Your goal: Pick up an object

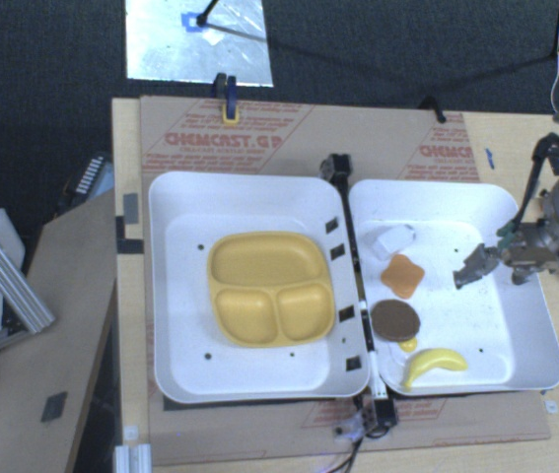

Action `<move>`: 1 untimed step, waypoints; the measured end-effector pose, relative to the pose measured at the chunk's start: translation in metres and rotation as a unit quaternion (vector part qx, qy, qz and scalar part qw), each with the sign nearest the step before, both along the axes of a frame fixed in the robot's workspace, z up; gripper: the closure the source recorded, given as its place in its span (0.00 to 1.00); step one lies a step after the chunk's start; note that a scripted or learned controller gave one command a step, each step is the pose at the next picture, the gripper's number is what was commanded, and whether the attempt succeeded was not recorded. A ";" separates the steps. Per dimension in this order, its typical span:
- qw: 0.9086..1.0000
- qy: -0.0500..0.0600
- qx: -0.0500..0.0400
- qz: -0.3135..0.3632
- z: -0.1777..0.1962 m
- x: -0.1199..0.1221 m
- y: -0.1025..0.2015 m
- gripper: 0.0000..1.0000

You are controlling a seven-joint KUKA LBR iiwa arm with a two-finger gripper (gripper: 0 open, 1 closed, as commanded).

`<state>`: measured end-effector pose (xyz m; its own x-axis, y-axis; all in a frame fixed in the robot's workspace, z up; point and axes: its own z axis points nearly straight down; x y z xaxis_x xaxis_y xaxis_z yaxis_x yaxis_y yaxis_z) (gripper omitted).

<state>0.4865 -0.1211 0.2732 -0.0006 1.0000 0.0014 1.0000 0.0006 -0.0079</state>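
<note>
Two shallow white bins sit side by side on the tabletop [126,126], over a brown cardboard sheet [259,136]. The left bin [175,294] holds a smooth yellow plastic tray [264,286] with three compartments. In the right bin [530,343] lie a curved yellow banana [435,364], a flat round brown disc [394,319], an orange toast-like piece [402,275] and a small white object [393,238]. The gripper [476,266] hangs above this bin's right part, and I cannot tell the state of its fingers. The floor is dark carpet [42,57].

Lab: robot bench [289,126], white bins [175,264]
</note>
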 end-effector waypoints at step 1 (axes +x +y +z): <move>1.000 -0.005 -0.001 0.001 0.005 0.002 0.000 0.00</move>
